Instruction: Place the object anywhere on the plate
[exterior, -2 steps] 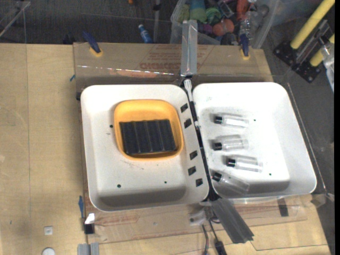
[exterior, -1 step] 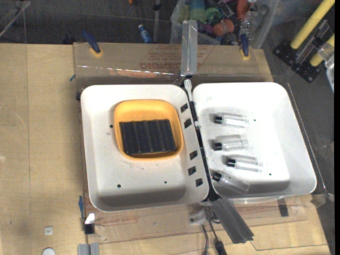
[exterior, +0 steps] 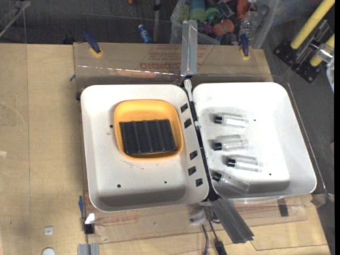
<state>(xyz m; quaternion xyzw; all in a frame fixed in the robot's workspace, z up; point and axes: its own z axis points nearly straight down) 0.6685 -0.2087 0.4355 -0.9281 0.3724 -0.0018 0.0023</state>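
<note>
Where the bench (exterior: 37, 142) came nearest the camera, a dark metal bracket (exterior: 229, 224) and some black cables (exterior: 210, 240) lay at the front edge, just below the seam between the two bins.

Right bin (exterior: 276, 116) held four clear tubes with black caps, all lying on their sides, caps toward the divider. The nearest tube (exterior: 232, 181) sat in the front corner close to the divider. The second tube (exterior: 244, 164), third tube (exterior: 231, 142) and fourth tube (exterior: 231, 120) lay in a loose column behind it, each apart from the next and none touching.

Left bin (exterior: 101, 169) held the yellow plate (exterior: 149, 107), set a little toward the far side and near the divider (exterior: 190, 137). A dark ridged block (exterior: 147, 136) lay flat on the plate, inside its rim, covering most of the centre and front, with yellow showing all round it and widest at the back.

Gripper: how far its fingers were parted, and whether it had hold of anything, could not be told from this frame.

Beyond the bins lay a clear sheet over cardboard (exterior: 138, 57), pinned by one blue clamp (exterior: 94, 48) on the left and another blue clamp (exterior: 244, 48) on the right. Farthest back was a clear tub of coloured toys (exterior: 228, 7), with yellow bars (exterior: 317, 15) at the far right.
</note>
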